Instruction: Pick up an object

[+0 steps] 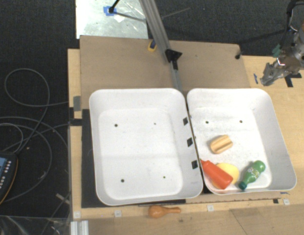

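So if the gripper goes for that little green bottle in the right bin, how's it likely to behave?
The green bottle lies on its side, so its rounded body would probably roll if nudged. It looks like a smooth plastic toy, likely light, stiff and a bit slippery. It sits close to the right bin front wall, which may crowd the gripper.

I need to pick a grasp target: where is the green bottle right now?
The green bottle lies in the right bin, near its front right corner, just right of the yellow object and the orange-red one.
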